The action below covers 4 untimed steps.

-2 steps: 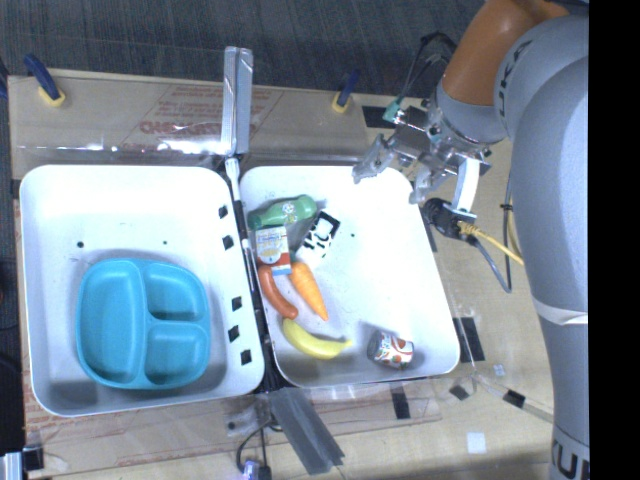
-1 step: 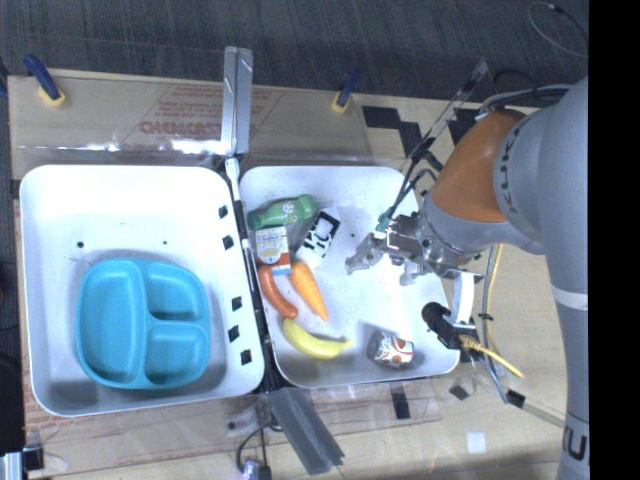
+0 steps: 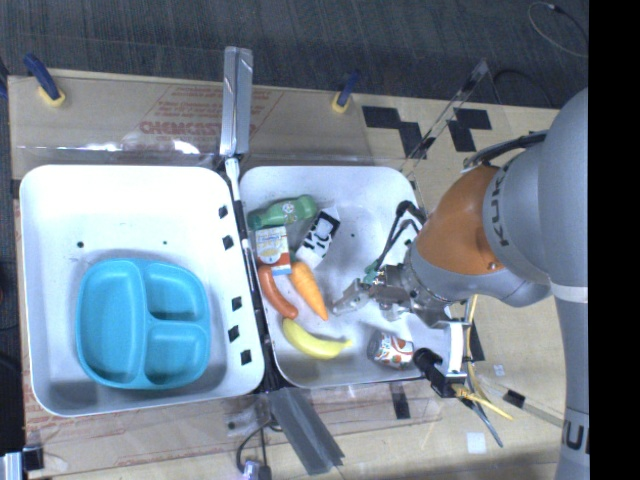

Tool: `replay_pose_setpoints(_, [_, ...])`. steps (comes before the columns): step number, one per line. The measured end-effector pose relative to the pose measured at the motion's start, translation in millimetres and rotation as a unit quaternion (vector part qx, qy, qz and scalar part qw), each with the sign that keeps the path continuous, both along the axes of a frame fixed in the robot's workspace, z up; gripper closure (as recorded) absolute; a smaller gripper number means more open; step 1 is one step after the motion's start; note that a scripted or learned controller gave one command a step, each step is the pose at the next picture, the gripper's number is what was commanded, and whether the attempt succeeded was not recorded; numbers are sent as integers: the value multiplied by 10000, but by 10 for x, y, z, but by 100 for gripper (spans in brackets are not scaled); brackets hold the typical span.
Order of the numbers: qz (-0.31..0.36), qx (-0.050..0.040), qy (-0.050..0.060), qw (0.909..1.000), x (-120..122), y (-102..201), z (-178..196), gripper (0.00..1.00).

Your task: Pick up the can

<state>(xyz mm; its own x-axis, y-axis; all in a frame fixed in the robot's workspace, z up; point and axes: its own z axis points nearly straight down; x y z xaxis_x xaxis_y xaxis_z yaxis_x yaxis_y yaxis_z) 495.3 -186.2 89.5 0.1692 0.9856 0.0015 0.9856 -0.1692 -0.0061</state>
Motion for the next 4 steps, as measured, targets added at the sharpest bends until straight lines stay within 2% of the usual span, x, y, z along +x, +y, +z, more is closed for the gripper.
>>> replay_pose_setpoints(1, [-58,-9,-8,10000,249,335,5,0])
replay_pose_setpoints(2, [-1383,-18,-8,9904,-188,-99,767,0])
replay_pose_setpoints(3, [-42,4,-1,10000,-193,-117,3,0])
replay_pose_setpoints(4, [-21,9,12,10000,-191,-118,89,100])
